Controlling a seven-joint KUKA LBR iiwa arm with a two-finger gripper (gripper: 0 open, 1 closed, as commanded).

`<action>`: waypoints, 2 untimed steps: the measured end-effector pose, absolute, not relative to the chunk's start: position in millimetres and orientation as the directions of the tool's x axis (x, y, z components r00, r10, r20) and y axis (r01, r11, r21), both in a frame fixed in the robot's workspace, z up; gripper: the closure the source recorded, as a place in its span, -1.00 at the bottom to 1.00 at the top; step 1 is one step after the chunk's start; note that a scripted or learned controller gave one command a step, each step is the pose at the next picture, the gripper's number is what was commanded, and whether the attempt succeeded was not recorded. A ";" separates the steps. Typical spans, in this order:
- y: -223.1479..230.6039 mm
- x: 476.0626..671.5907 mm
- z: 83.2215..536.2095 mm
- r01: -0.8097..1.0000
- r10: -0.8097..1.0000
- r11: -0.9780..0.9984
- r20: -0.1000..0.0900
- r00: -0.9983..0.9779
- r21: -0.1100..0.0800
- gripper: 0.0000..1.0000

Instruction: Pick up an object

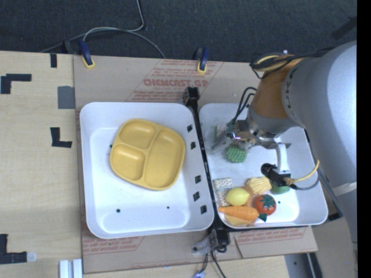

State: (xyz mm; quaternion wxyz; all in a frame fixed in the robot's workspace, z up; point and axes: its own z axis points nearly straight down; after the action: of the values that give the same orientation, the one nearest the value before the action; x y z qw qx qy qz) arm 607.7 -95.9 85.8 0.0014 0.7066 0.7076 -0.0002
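Green knobbly toy vegetable [235, 154], probably plastic, is what the arm seems to be going for; it sits in the upper middle of the right white bin [307, 213], directly under the gripper [233, 136]. Honestly can't tell what the claw is doing, the wrist blocks it.

Near to far: along the near edge of that bin there's an orange plastic carrot [239, 214], a red toy tomato [265, 204], a yellow lemon-shaped toy [237, 197], a yellow corn piece [258, 185] and a patterned cracker-like square [222, 184], all bunched together. The green one sits apart from them, so nothing crowds a grab.

My guess: it's light, hollow, stiff, and the bumps give some grip. I'd pinch across its middle.

Left white bin [93, 155] has a yellow divided plastic plate [148, 153].
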 end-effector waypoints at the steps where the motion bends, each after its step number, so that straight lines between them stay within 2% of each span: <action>1: -94.8 668.6 84.9 1.000 1.000 0.002 -0.001 -0.002 0.001 -1.00; 2: -95.2 668.3 94.5 1.000 1.000 0.003 -0.004 -0.003 0.000 1.00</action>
State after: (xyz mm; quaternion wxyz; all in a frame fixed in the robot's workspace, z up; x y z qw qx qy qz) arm 668.3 -95.2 94.5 0.0013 0.7061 0.7081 -0.0016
